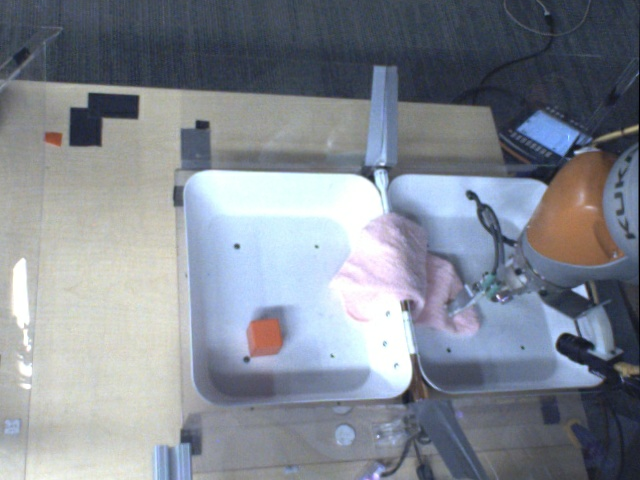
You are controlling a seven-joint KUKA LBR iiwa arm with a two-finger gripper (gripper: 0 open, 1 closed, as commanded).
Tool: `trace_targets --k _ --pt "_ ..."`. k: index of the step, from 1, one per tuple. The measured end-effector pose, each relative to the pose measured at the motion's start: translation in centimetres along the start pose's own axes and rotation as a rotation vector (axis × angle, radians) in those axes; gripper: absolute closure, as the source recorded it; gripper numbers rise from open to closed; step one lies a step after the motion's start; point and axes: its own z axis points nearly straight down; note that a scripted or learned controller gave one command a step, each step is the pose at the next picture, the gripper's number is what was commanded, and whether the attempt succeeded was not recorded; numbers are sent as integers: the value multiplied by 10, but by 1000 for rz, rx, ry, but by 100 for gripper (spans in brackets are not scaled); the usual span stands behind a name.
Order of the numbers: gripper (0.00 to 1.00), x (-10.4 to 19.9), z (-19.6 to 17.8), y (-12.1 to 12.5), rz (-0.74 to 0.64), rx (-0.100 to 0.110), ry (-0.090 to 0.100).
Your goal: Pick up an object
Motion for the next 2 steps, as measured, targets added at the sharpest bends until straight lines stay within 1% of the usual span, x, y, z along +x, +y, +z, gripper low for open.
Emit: trace_targets --k 1,2 --pt "100 -1 -14 4 0 -11 -6" --pt "100 -23 -80 45 -21 8 6"
